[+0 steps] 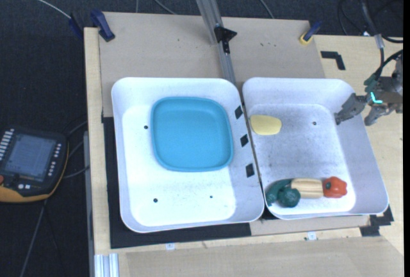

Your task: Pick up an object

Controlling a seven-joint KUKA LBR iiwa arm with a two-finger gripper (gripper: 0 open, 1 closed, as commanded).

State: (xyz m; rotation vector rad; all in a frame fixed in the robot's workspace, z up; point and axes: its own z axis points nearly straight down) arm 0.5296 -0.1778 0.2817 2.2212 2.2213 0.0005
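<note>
The gripper (360, 113) hovers at the right bin's (359, 160) far right rim, fingers spread, holding nothing. Inside that bin, a yellow piece (265, 125) lies near the left wall; green (284, 195), tan (307, 188) and red (334, 187) toys line the near edge. The left bin (128, 160) holds a blue plate (191, 133). No writing is readable.

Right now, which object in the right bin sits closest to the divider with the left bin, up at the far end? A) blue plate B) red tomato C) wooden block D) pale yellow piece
D: the pale yellow piece lies against the right bin's left wall beside the left bin, while the green item, wooden block and red tomato line the near edge.
</note>
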